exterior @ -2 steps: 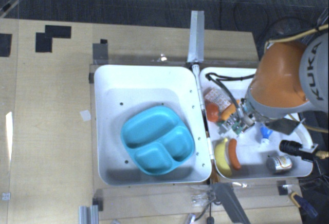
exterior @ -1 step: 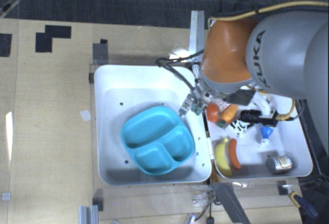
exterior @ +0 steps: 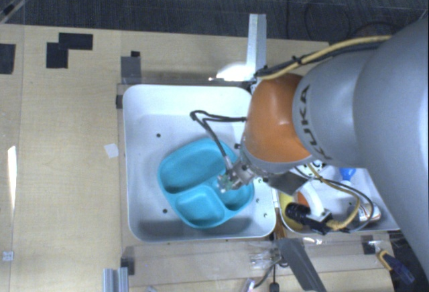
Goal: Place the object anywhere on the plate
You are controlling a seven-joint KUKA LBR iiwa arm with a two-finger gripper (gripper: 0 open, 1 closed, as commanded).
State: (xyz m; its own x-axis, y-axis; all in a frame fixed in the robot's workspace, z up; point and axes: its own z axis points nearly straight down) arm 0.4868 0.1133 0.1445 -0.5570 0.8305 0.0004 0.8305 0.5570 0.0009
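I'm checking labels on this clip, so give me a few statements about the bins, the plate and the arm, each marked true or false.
1. The blue plate lies in the left bin. True.
2. The plate is one open dish without dividers. False: ridges split it into compartments.
3. The gripper is over the plate's right part. True.
4. The arm's band is green. False: it is orange.

One blue divided plate [exterior: 194, 183] with three compartments, two white bins [exterior: 144, 150], one grey arm [exterior: 355, 110]
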